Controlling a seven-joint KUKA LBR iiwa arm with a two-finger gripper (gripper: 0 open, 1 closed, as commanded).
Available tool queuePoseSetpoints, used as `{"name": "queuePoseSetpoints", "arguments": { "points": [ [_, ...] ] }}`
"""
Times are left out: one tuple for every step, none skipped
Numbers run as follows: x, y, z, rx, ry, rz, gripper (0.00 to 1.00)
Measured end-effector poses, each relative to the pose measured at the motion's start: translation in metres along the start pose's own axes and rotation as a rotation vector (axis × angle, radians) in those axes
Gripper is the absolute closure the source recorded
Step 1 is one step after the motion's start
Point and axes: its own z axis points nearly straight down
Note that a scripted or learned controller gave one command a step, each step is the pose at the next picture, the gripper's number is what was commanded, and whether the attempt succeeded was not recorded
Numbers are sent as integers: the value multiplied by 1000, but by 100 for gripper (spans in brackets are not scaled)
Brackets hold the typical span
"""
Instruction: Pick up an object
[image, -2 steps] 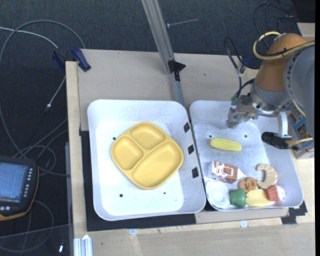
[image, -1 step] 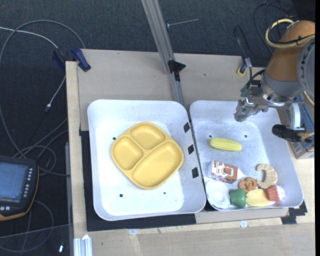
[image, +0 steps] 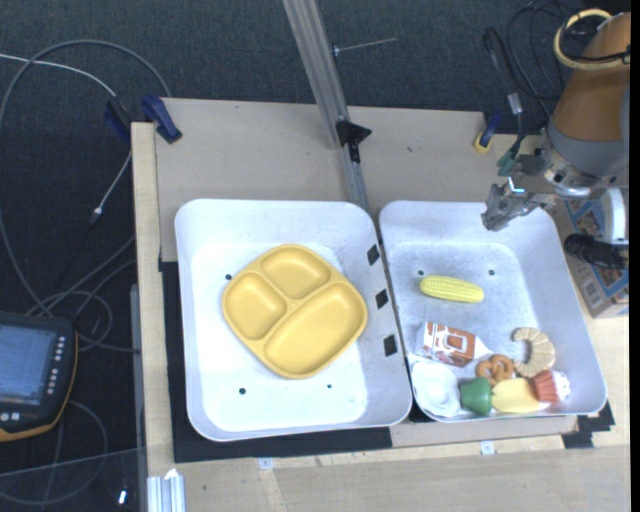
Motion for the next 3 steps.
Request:
{"name": "queuePoseSetpoints", "arguments": {
  "points": [
    [1, 3, -45, -1, 0, 0, 100],
    [52, -25, -36, 9, 4, -4, 100],
    [109, -46, -25, 11, 5, -5, 100]
  ]
}}
